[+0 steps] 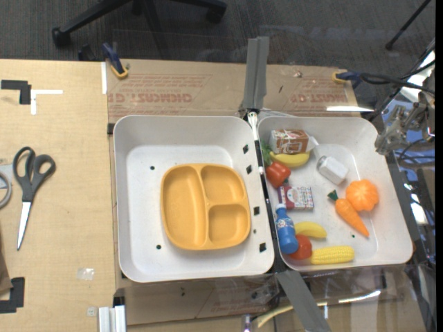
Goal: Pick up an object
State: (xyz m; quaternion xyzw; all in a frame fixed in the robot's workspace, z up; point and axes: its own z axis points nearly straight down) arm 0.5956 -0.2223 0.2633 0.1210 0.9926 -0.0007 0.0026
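Objects for picking all lie in the right bin (387, 185): a small brown carton (289, 141) at the back with a banana (291, 160) just in front of it, a red pepper (277, 173), a white cup on its side (332, 169), an orange (362, 194) touching a carrot (351, 216), a small pink-and-white box (298, 198), a blue bottle (284, 227), a tomato (302, 248), a small yellow piece (311, 229) and a corn cob (332, 255) near the front wall. The left bin (138, 185) carries only a yellow divided plate (205, 205). For a clean pick, I would judge the white cup or the corn cob the safest targets, since each lies apart from its neighbours; the orange and carrot touch, and the bottle, tomato and yellow piece crowd together, so closing there could nudge things aside. At the right edge a grey metal shape (393, 131) may be the arm's end, but it is cut off and tangled with cables, so I cannot tell whether the claw is spread or closed; nothing is visibly held.
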